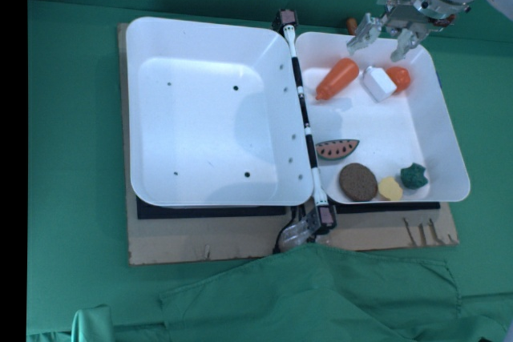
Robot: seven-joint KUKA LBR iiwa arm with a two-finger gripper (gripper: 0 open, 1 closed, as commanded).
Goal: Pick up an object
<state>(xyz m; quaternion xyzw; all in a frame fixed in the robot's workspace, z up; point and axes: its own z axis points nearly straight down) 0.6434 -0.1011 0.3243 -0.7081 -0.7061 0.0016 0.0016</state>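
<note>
My gripper (383, 38) hangs above the far edge of the right bin (449, 164), its two fingers spread open with nothing between them. Just below it lie an orange carrot-shaped piece (337, 78), a white block (377, 83) and a small orange-red piece (398, 78). Nearer the front of the same bin are a watermelon slice (337, 148), a brown oval cookie (357, 182), a small yellow piece (390, 189) and a dark green piece (414, 175).
The left bin (144, 172) sits beside the right one, split by a black-and-white striped divider (303, 108). A small orange item (351, 24) lies outside the bin's far rim. Green cloth (321, 292) bunches at the front.
</note>
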